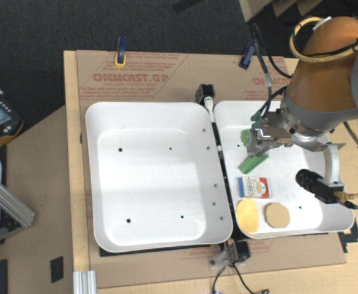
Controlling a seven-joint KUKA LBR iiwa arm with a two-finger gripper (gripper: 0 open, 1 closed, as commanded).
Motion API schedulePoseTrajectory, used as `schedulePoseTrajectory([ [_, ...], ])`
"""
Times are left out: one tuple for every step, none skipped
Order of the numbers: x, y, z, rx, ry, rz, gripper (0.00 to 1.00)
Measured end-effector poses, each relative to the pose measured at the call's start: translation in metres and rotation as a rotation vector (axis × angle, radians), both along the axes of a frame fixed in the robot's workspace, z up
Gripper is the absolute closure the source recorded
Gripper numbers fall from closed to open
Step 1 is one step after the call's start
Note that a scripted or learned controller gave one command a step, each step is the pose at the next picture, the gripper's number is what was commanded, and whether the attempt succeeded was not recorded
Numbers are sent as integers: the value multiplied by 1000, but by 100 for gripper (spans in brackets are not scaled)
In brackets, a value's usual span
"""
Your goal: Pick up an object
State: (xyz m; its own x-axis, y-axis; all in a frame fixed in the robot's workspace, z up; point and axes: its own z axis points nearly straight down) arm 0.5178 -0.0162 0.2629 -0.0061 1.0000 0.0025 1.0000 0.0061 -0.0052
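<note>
Looking down on the bench, you see the grey and orange arm (325,66) reaching in from the right over the right bin (292,167). Its gripper (263,141) hangs low over the far left part of that bin. From this angle the wrist covers the tip, so you cannot tell whether the hand is wide, narrow or closed on anything.

A long green piece (253,163) lies tilted on the bin floor just below the gripper in the view, its upper end right at the metal of the hand. Whether they touch is not clear. A second, smaller green bit (246,138) shows just to the left of the gripper, close to the bin's left wall.

Nearer the front of the same bin lies a small flat packet (254,187) with red and blue print. In front of it sit a yellow disc (247,215) and a tan disc (277,215), side by side and almost touching, by the front wall.

The left bin (148,182) stands just beside the right one, rims meeting. Both rest on a brown cardboard sheet (142,72) with red lettering.
</note>
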Motion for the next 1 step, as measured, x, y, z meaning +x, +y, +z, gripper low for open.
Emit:
schedulePoseTrajectory([
  [4, 39, 96, 0, -17, 0, 100],
])
